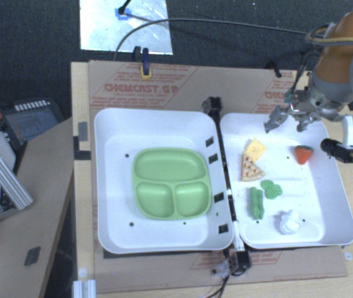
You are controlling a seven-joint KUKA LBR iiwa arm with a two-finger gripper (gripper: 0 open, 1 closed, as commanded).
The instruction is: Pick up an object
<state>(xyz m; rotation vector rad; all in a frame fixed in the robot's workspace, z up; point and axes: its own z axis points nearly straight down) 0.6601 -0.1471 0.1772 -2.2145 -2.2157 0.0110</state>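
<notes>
My gripper (288, 122) hangs open over the back edge of the right bin (332, 185), with nothing between its two fingers. Below and left of it lie a yellow cheese wedge (255, 148) and a pizza slice (248, 167). A red strawberry (303, 154) sits to the gripper's lower right. Nearer the front are a green broccoli piece (271, 189), a green bean pod (256, 203) and a small white object (289, 222).
The left bin (111, 185) holds a green divided plate (171, 183). A black clamp bar (220, 166) runs between the bins. A black fitting (334, 148) juts in at the right bin's right rim. Cables cross the dark floor behind the bench.
</notes>
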